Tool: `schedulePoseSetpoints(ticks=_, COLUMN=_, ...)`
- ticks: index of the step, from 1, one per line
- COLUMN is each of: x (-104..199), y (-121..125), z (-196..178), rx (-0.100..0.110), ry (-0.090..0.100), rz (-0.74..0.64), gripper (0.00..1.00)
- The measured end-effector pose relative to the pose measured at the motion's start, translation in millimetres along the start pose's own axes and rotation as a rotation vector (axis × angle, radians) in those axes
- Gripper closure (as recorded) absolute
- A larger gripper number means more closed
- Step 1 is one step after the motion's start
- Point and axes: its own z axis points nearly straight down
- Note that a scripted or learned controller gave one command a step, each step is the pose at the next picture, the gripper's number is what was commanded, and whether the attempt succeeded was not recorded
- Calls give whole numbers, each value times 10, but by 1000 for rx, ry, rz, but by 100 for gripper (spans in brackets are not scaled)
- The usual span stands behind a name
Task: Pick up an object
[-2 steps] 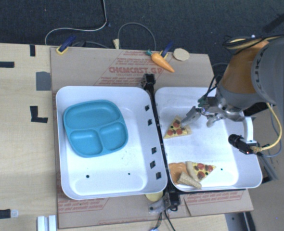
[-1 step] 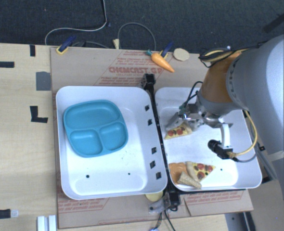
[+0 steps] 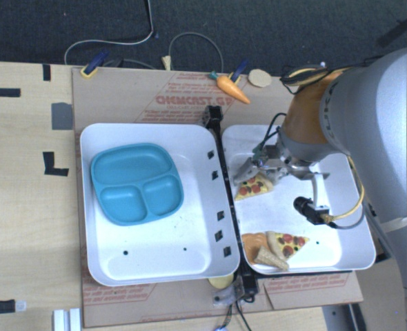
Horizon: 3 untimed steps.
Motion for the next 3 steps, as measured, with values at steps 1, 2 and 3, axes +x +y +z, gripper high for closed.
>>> schedulePoseSetpoints(ticks=1, x=-10, y=0, z=-102, rx=0, ry=-1, rz=0, gripper=100)
schedulePoseSetpoints(ticks=2, x=-17, y=-575, z=-1157, rx=-1, ry=3, rz=2, gripper=100)
schedulePoseSetpoints(ticks=3, x=672, y=-329, z=-1431, rx=2, ry=5, rz=-7, gripper=100)
